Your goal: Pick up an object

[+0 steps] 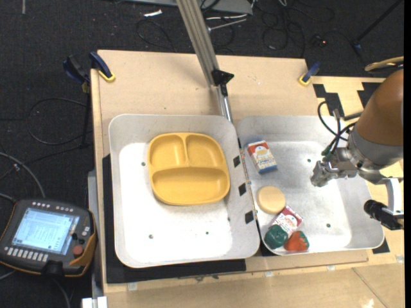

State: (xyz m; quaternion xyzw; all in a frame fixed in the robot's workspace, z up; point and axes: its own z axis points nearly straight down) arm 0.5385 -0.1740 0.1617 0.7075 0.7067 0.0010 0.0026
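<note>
You had a glossy yellow tray [189, 169] in L bin [128, 236]; round disc [271, 199], carton [262, 156] in R. Gripper [320, 174] hung low over R bin; grip state: can't tell.

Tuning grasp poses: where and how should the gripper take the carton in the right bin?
The carton lies flat and apart from the other items, long axis roughly up-down in the view. Probably best to come straight down with the gripper and close across its short width, at mid-length. Both long sides have bare bin floor beside them for the fingers.
</note>
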